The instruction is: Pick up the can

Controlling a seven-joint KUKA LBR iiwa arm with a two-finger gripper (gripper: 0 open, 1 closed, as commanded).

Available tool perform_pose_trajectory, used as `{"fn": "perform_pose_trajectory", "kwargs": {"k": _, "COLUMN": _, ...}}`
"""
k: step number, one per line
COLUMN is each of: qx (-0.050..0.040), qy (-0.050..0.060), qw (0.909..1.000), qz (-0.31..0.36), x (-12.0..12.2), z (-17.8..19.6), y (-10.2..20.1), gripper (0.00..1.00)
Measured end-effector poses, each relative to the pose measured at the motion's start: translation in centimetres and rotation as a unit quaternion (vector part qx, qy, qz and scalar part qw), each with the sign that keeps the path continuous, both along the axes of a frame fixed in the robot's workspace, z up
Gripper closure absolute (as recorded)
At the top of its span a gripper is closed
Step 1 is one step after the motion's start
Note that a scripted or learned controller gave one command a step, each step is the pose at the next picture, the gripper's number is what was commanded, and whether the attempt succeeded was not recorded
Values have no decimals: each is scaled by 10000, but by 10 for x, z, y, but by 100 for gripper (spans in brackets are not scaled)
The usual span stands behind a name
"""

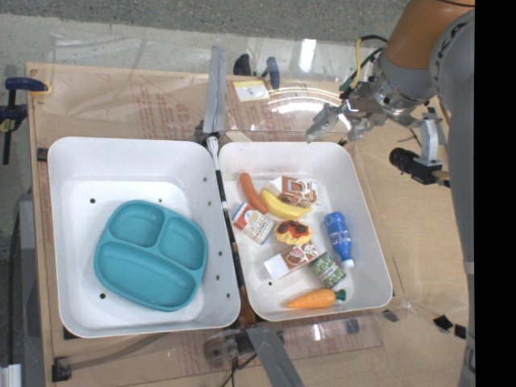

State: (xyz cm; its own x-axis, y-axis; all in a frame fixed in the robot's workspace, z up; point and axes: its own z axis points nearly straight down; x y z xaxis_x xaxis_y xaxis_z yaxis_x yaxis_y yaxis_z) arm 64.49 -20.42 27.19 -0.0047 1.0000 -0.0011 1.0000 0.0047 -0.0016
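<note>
The can (329, 270) is small and dark green with a printed label. It lies on its side in the right bin (364, 216), near the front right, between a carton and a carrot. My gripper (335, 127) hangs over the far rim of that bin, well behind the can. Its two fingers (318, 124) are spread apart with nothing between them, so it is open.
Around the can lie a blue bottle (339, 237), an orange carrot (310, 300), two small cartons (292, 258), a banana (284, 205), a sausage (252, 193) and a round pastry (293, 232). The left bin (72, 168) holds a teal divided plate (151, 253).
</note>
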Motion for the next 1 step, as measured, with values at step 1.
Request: {"fn": "perform_pose_trajectory", "kwargs": {"k": 1, "qx": 0, "qy": -25, "qw": 9987, "qz": -500, "x": -36, "z": -148, "y": -25, "gripper": 0}}
